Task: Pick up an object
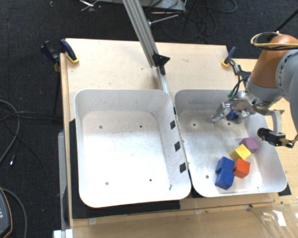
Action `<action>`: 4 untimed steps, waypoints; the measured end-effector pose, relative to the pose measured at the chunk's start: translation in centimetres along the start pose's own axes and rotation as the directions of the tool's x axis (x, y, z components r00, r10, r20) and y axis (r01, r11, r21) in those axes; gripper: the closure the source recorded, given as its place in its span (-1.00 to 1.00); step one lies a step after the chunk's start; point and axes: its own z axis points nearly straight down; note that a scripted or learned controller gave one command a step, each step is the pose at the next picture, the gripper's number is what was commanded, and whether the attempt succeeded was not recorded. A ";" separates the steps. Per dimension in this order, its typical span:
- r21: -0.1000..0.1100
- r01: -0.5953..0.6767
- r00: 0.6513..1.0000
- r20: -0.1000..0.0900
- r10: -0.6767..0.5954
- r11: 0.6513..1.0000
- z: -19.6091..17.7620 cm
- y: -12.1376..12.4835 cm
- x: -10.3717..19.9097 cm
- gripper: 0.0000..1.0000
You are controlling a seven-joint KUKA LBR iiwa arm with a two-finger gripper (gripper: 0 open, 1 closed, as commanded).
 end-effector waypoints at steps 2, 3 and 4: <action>-0.012 -0.003 1.000 0.003 0.003 1.000 0.1 -12.4 3.8 -1.00; -0.022 0.002 1.000 0.008 -0.002 1.000 -0.1 -3.4 -2.0 -1.00; -0.020 0.004 1.000 0.005 -0.004 1.000 -0.2 2.2 -0.9 -1.00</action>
